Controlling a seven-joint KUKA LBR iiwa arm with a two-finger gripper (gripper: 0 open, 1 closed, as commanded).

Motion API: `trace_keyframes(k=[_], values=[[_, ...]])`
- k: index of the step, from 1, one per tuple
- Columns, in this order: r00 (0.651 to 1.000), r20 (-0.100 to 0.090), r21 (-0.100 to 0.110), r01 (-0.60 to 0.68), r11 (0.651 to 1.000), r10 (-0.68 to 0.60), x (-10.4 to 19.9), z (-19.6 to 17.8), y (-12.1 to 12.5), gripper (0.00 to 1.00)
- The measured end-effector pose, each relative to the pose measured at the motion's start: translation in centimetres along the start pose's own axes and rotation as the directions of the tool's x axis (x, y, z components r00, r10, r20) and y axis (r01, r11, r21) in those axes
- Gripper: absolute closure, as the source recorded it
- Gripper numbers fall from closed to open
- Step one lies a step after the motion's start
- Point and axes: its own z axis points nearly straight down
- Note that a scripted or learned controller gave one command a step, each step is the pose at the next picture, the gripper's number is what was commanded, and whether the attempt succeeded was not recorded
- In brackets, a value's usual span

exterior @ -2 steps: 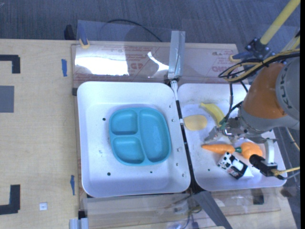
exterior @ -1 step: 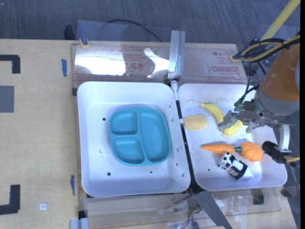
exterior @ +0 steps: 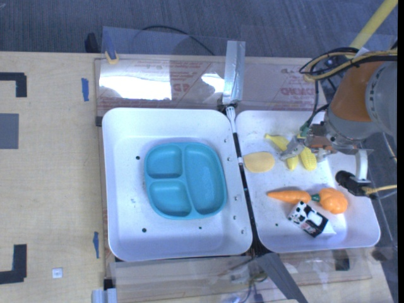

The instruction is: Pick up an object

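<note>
Glossy blue three-compartment plate (exterior: pixel 186 179), rounded corners

Arm (exterior: pixel 363 100) reaching in from right, wrist angled down-left.

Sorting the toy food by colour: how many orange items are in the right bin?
2: a carrot at the bin's middle, and a rounder orange piece just right of it. The arm may hide others.

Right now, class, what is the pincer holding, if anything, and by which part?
Cannot be told: the pincer sits low among the yellow pieces in the right bin, its grip too small to make out.
</note>
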Motion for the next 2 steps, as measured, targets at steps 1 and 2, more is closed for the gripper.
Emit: trace_keyframes(k=[1,2], values=[[1.000,0.002,-0.002,0.001,1.000,-0.001,0.0,-0.9,0.0,1.00],[0.989,-0.003,0.032,-0.145,0.989,0.145,-2.9,0.1,2.8,1.00]])
